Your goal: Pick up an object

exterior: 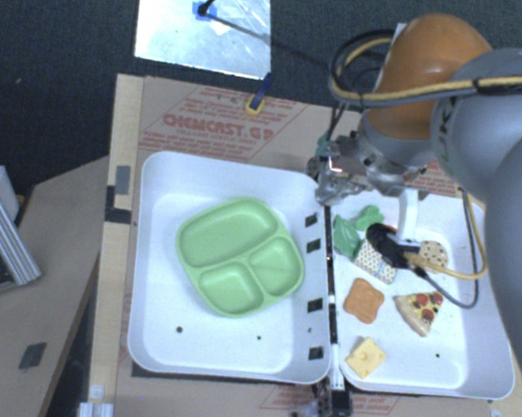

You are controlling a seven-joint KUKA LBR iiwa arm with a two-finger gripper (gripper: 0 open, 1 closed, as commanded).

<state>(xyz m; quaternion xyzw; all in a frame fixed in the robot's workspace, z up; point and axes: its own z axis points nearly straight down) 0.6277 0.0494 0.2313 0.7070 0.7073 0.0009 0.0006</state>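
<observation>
We hover the gripper point(339, 186) above the green toy point(357, 226) in the right bin point(468, 370), jaw state unclear, and should centre over one item before descending.

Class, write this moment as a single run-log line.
arm: over right bin's far left | gripper: near divider | green tray: left bin | pizza slice, cookie: right bin | pick: not seen

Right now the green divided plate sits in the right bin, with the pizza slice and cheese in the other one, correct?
Not quite. The camera view shows the green divided plate in the left bin. The pizza slice and cheese are in the other one, the right bin.
</observation>
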